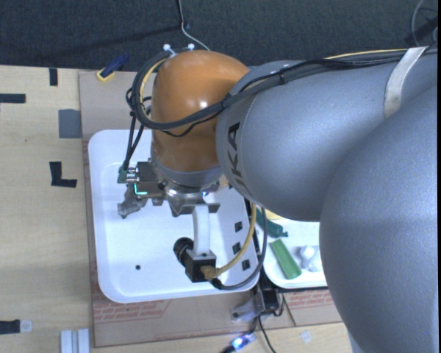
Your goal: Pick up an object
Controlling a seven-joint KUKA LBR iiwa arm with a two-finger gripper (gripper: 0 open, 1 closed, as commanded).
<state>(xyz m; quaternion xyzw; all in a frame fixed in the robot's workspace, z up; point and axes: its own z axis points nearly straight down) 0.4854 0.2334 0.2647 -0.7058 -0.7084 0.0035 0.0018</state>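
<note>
Two white bins side by side here, and the arm eats up most of the right half of the shot; its orange band sits pretty much dead centre near the top. The claw hangs low over the upper left part of the left bin; honestly I can't tell whether it's wide or narrow from this angle, the wrist blocks too much, and I see nothing gripped in it.

The pickable stuff is mostly over in the right bin, well apart from the claw; a green bar lies at a slant near that bin's left wall, a silvery lump sits just beside it on the right, and a teal piece pokes out from under the arm just above the bar. The left bin has a tiny dark speck on its floor toward the near left corner; too small to say what it is.

Off the bins, a blue-and-yellow thing lies on the bench at the far edge; black tape marks dot the wood on the left.
</note>
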